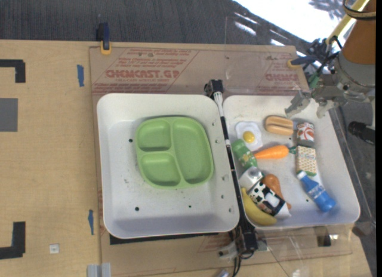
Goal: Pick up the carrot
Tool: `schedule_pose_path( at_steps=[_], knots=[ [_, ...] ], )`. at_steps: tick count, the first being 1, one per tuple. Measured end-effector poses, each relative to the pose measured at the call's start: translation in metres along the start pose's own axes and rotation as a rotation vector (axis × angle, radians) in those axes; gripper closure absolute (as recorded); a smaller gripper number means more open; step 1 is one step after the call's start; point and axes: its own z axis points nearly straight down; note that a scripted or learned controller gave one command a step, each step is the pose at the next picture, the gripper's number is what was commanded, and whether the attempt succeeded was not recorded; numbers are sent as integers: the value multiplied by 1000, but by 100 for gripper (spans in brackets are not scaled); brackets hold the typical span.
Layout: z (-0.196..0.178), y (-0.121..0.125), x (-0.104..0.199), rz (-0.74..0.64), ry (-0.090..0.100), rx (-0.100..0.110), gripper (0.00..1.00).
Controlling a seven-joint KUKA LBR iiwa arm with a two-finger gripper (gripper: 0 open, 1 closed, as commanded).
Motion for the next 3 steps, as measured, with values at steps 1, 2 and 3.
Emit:
schedule_pose_path(
  at_steps=[1,2,3],
  knots=[
    [109,-47,2,-130,-3,-9,0],
    [134,-14,54,-9,-7,-5,0],
    [125,-11,54,-8,-9,-15,100]
  ],
)
